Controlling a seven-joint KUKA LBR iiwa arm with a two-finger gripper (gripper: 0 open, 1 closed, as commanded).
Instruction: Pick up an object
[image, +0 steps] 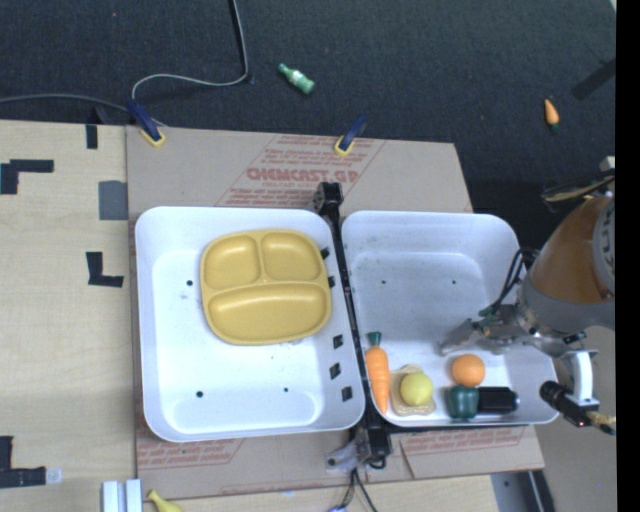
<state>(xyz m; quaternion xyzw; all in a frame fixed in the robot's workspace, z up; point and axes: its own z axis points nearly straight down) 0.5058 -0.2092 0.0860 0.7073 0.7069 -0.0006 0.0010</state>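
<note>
The gripper (462, 338) hovers low in the right bin (420, 235), its grip state impossible to tell, with the orange ball (467, 371) just below it and the carrot (377, 372) and yellow lemon (415, 386) off to its lower left.

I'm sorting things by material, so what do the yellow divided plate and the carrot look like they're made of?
The yellow divided plate looks like moulded plastic: one even colour, smooth matte surface, rounded compartment ridges. The carrot is likely a plastic toy, with flat uniform orange and a neat green top, though it is too small to be sure.
</note>
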